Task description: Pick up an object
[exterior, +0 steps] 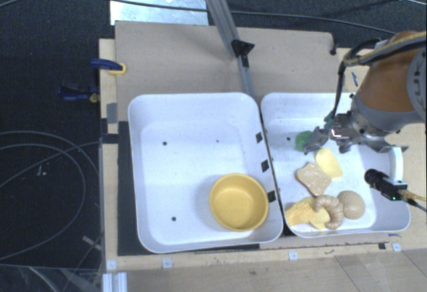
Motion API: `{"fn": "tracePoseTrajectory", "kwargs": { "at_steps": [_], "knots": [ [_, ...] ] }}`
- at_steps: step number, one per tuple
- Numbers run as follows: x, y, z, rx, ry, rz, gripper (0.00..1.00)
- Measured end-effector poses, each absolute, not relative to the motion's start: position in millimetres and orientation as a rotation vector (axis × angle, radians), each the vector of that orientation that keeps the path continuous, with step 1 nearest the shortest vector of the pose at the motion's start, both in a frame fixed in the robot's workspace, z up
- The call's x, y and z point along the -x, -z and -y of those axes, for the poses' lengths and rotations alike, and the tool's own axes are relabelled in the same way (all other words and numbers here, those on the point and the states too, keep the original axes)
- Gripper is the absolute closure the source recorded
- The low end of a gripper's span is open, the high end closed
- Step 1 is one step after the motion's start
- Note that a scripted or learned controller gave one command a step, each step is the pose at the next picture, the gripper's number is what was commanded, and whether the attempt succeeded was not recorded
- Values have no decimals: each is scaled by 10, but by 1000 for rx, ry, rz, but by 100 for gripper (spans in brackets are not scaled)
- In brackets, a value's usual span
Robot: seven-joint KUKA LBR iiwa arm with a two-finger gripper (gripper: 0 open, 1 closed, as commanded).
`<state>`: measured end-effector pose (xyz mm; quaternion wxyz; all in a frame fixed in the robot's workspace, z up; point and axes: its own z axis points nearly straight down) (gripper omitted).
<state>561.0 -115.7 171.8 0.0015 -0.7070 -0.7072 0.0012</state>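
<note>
Gripper (pixel 331 132) hangs over the green toy (pixel 308 140); can't tell its state, could easily nudge the yellow piece (pixel 328 163) instead.

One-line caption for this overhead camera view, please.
KUKA arm's gripper low over the right bin beside a green object and pale toy foods; yellow bowl sits in the left bin.

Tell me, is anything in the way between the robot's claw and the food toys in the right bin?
Nothing visible blocks it. The gripper hangs over the right bin, right by the green toy and the pale yellow piece.
</note>
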Motion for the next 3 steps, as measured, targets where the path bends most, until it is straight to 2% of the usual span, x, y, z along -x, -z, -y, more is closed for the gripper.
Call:
{"fn": "tracePoseTrajectory", "kwargs": {
  "at_steps": [1, 2, 3],
  "knots": [
    [-5652, -1202, 1060, 2217, -3, 2222, 0],
    [-5666, -1337, 1069, 2225, 2, 2220, 100],
    [-5758, -1822, 1021, 2219, 6, 2231, 100]
  ]
}}
